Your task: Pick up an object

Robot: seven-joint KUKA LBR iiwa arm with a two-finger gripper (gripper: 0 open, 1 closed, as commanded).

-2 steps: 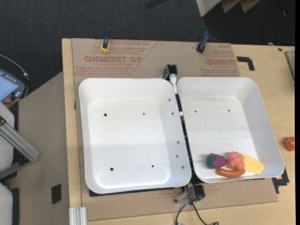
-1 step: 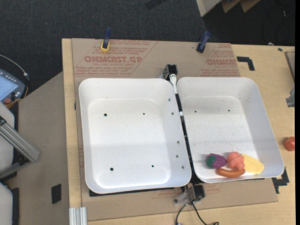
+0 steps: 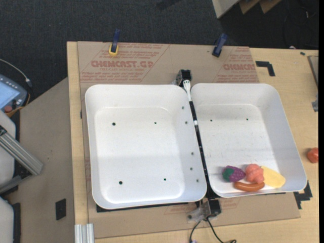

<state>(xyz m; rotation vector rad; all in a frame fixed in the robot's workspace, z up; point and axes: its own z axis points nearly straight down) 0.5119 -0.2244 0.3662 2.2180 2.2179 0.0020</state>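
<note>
Two shallow white bins stand side by side on the bench. The right bin [image 3: 283,120] holds a small cluster of toy food at its near edge: a purple grape bunch [image 3: 233,173], a pink-orange lumpy piece [image 3: 255,172], a yellow wedge [image 3: 274,177] and an orange-red sausage [image 3: 248,186] lying in front of them. The pieces touch or nearly touch one another. The left bin [image 3: 96,135] shows a bare white floor with a few dark holes.
Brown cardboard [image 3: 152,59] lies under the bins, held by a yellow clamp [image 3: 114,48] and a blue clamp [image 3: 219,45] at the far edge. A small orange object [image 3: 313,155] sits on the bench right of the right bin. Cables run near the front seam [image 3: 207,211].
</note>
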